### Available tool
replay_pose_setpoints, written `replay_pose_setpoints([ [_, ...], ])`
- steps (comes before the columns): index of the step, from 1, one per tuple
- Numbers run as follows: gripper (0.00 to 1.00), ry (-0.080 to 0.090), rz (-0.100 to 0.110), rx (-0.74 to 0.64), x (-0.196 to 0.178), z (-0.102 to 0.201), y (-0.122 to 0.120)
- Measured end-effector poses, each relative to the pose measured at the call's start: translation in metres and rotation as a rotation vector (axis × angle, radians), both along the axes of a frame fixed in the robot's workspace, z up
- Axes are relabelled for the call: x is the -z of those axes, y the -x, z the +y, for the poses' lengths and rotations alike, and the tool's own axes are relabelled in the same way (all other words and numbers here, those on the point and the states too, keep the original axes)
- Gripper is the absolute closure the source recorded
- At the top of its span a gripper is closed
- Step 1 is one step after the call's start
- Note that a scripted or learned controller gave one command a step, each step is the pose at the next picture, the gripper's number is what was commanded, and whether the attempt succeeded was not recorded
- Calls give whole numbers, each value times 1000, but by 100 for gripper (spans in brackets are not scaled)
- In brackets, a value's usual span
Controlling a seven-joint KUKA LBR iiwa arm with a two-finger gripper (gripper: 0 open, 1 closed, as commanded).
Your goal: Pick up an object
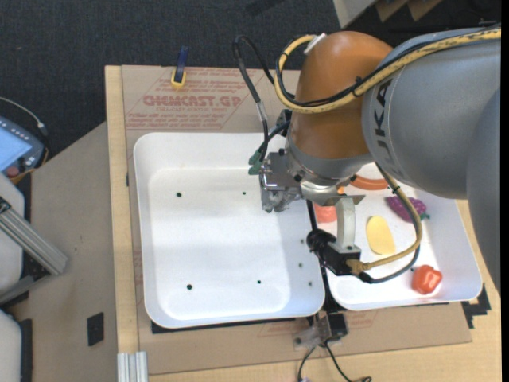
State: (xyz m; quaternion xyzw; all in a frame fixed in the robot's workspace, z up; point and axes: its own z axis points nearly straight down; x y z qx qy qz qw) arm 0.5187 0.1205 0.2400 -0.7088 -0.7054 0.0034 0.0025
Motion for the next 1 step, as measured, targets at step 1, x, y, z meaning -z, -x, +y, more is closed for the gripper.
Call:
replay_pose_setpoints([
  [1, 100, -1, -6, 0, 161, -23, 41],
])
